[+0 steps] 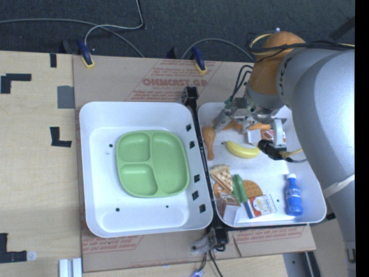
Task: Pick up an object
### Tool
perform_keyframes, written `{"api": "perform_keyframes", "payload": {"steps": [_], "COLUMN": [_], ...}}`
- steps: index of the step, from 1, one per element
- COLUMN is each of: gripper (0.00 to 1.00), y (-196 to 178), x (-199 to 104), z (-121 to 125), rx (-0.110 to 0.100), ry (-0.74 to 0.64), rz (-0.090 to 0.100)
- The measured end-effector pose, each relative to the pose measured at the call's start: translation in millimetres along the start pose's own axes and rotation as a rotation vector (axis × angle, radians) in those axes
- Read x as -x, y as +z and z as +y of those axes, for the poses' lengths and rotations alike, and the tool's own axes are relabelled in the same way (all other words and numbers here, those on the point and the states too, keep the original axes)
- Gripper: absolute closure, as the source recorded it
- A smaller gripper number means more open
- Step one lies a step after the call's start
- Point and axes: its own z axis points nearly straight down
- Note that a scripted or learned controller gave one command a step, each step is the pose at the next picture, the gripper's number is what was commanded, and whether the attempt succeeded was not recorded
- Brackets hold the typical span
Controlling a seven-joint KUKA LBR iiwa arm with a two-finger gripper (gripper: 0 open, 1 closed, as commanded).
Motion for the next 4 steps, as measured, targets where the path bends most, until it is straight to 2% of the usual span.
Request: {"api": "perform_keyframes", "payload": {"steps": [4], "gripper": [0.00], "y": [-0.1], "x": [-2.3], "z": [-0.1], "rx": [0.001], "ry": [0.001], "rz": [-0.003]}}
